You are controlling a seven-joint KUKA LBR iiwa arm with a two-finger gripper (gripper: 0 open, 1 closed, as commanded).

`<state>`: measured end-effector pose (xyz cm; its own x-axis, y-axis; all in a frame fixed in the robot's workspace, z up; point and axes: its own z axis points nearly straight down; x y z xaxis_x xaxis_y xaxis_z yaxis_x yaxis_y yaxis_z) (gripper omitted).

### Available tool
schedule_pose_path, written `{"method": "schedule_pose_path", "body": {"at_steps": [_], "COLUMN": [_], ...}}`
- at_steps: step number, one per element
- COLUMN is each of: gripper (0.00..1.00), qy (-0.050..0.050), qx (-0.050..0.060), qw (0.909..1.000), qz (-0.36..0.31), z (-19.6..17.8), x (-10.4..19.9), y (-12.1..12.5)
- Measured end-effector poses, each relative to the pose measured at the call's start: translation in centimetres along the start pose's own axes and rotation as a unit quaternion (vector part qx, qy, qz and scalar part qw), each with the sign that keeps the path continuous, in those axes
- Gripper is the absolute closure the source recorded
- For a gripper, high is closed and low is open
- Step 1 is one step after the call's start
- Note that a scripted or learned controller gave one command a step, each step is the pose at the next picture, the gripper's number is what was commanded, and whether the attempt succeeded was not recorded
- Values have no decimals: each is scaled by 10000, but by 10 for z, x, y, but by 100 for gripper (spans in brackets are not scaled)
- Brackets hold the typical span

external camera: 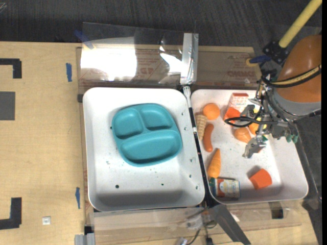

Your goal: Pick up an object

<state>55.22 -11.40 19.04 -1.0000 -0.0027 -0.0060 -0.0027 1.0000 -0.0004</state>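
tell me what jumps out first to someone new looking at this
The big teal three-compartment plastic plate sits alone in the left white bin. The right white bin holds a jumble of orange toy food, with the grey arm's gripper low over it near an orange block.

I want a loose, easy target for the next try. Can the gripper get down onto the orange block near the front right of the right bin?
Probably yes. The orange block lies by itself on bare bin floor, apart from the can and the carrot, and the gripper hangs just above and behind it with nothing between.
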Motion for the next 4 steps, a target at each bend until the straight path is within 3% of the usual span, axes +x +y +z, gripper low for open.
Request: {"method": "schedule_pose_path", "body": {"at_steps": [1,2,3,4], "gripper": [0,100,100,100], "qy": [-39,-127,-30,-22], "qx": [10,25,0,1], "qw": [9967,9965,9948,9968], "qz": [-815,-824,1022,803], "z": [100,87,3,-18], "x": [10,5,-28,-88], "y": [22,23,30,29]}}
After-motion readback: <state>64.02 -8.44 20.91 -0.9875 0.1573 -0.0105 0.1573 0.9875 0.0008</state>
